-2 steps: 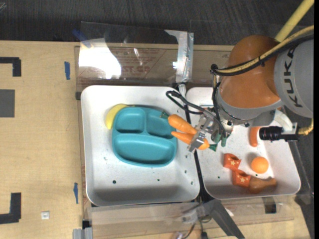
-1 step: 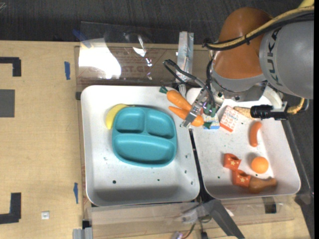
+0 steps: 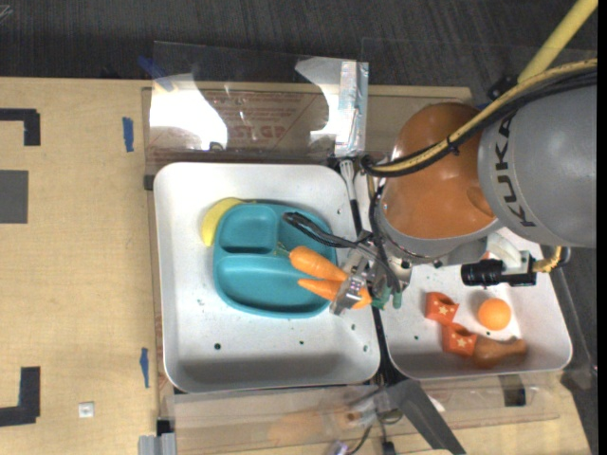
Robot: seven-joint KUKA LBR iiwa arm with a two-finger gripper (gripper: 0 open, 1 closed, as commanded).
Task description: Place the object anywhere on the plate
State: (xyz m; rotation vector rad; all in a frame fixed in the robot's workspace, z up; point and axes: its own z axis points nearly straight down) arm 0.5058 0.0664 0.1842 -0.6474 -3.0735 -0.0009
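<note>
A teal divided plate [image 3: 248,271] lies in the left white bin [image 3: 190,349]. An orange toy carrot [image 3: 318,268] rests slantwise over the plate's right rim, its pointed end toward the plate's middle. My gripper [image 3: 355,286] reaches in from the right over the wall between the bins, and its fingers [image 3: 359,271] are shut on the carrot's thick right end. The grey arm with its orange band [image 3: 436,183] hangs above the right bin and hides that bin's upper left part.
A yellow object [image 3: 218,214] peeks out from under the plate's upper left edge. The right bin [image 3: 550,349] holds an orange ball [image 3: 494,315], red pieces [image 3: 444,309] and a brown item [image 3: 500,351]. A clear plastic panel [image 3: 256,112] stands behind the left bin.
</note>
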